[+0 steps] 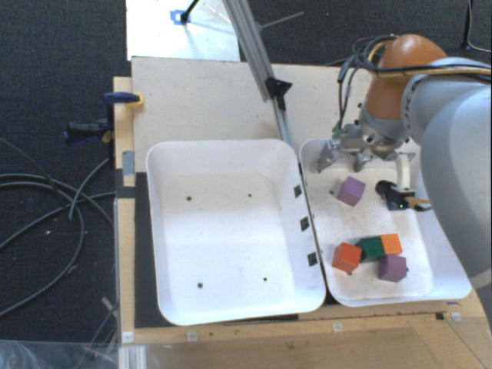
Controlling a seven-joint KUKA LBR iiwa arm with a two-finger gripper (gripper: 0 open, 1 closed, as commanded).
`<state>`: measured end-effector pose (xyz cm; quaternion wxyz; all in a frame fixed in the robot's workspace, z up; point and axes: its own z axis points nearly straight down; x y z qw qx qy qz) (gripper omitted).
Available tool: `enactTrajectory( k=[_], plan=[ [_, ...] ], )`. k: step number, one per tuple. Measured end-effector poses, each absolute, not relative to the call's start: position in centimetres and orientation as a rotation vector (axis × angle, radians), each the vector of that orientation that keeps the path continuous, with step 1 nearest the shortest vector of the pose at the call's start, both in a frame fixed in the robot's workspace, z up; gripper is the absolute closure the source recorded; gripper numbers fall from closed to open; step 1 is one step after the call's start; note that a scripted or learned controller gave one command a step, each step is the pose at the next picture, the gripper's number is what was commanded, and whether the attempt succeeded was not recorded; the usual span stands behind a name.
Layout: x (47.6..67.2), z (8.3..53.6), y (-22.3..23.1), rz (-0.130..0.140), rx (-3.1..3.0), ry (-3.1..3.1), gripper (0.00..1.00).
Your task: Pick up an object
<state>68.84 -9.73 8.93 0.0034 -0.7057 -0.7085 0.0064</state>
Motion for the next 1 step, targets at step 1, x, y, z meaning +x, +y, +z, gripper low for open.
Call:
enactTrajectory(
  k=[1],
  plan=[
    [63.93, 9.04, -12.06, 0.004, -2.223, -2.22, 0.0]
  ],
)
